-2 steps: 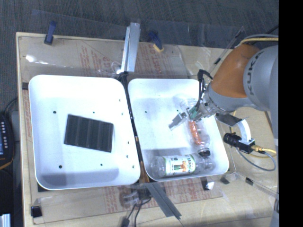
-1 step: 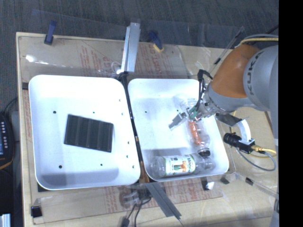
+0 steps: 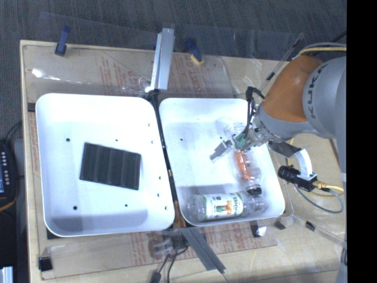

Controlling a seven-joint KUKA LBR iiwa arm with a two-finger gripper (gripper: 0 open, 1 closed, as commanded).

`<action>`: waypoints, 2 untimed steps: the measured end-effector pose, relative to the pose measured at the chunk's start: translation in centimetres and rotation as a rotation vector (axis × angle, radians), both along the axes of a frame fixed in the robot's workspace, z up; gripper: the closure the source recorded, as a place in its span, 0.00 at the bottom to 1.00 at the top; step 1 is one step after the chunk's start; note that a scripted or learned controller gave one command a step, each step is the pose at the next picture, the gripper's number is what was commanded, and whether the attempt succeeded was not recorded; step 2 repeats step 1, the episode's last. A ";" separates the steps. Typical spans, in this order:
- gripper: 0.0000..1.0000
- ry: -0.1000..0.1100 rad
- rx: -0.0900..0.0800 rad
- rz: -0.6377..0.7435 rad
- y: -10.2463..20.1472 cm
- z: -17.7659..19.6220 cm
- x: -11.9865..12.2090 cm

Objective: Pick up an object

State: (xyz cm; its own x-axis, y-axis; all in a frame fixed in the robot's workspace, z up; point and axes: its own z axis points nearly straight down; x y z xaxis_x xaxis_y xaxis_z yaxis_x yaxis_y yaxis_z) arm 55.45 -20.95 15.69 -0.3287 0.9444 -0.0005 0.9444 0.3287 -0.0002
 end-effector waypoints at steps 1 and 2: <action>0.00 0.000 0.000 0.000 0.0 0.0 0.0; 0.00 0.000 0.000 0.000 0.0 0.0 0.0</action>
